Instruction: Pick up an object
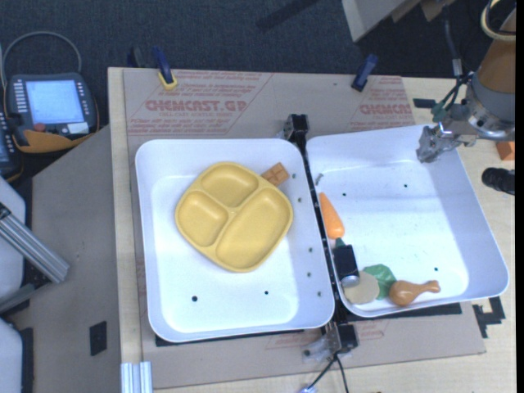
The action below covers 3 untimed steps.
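My gripper (pixel 431 145) hangs over the far right corner of the right bin (pixel 426 211), with nothing seen between its fingers. An orange carrot (pixel 330 215) lies along that bin's left wall. Nearer the front sit a black block (pixel 345 261), a beige round piece (pixel 361 289), a green item (pixel 381 275) and a brown drumstick (pixel 413 290). A yellow divided plate (pixel 235 216) fills the middle of the left bin (pixel 180 293), with a small brown block (pixel 276 173) at its far edge.
The bins rest on a cardboard sheet (pixel 246 97) held by blue clamps (pixel 166 70). A teach pendant (pixel 51 109) lies off the bench at the left. Bare floor shows in the right bin's middle and the left bin's front.
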Motion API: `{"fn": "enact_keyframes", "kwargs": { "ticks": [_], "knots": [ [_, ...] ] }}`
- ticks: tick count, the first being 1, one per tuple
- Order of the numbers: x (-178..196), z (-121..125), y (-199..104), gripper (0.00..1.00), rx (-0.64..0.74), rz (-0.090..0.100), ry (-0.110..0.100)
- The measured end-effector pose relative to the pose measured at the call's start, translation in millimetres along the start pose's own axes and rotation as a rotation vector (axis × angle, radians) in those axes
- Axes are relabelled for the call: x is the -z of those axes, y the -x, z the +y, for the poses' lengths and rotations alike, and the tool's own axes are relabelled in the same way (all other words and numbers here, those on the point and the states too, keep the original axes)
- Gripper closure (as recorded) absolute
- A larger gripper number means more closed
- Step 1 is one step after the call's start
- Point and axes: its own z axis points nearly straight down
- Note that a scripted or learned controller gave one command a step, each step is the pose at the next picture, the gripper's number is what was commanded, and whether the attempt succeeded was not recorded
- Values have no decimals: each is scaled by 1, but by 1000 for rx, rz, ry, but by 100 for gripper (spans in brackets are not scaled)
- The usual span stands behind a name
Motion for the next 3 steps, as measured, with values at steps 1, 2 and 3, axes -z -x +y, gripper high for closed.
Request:
{"fn": "enact_keyframes", "kwargs": {
  "ticks": [1,2,3],
  "knots": [
    [41,1,0,100,0,0,0],
    [31,-3,-48,100,1,3,-8],
    [21,-12,-101,100,3,4,-9]
  ]
}}
